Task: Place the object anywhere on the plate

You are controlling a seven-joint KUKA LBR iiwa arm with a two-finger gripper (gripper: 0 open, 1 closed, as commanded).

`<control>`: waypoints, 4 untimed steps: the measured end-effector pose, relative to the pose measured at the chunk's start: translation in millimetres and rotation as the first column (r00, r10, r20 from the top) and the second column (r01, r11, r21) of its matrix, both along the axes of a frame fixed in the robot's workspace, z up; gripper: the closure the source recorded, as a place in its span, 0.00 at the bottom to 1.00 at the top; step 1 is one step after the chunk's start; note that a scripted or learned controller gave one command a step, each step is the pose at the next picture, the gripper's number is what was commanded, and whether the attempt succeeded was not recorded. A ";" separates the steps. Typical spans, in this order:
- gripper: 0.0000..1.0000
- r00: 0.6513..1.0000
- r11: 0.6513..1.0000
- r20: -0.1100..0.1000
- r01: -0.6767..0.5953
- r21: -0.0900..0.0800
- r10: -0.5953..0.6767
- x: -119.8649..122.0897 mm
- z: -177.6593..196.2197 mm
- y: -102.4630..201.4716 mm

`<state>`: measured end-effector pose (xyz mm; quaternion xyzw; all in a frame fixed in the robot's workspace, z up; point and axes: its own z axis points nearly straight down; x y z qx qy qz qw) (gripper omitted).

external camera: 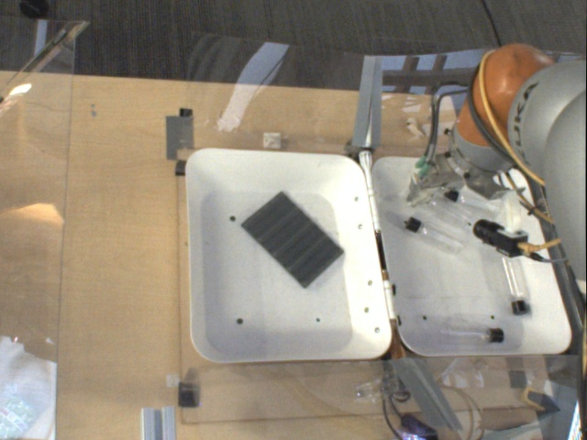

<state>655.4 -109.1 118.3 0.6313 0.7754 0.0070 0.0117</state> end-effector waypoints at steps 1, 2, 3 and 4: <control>1.00 1.000 1.000 -0.013 -0.021 -0.001 0.021 17.4 -26.0 -90.2; 1.00 0.999 0.999 -0.015 -0.048 0.002 0.048 18.0 -26.1 -92.8; 1.00 0.998 0.998 -0.009 -0.055 -0.001 0.055 20.4 -13.3 -91.1; 1.00 0.998 0.998 -0.002 -0.060 -0.004 0.060 22.7 -0.5 -89.8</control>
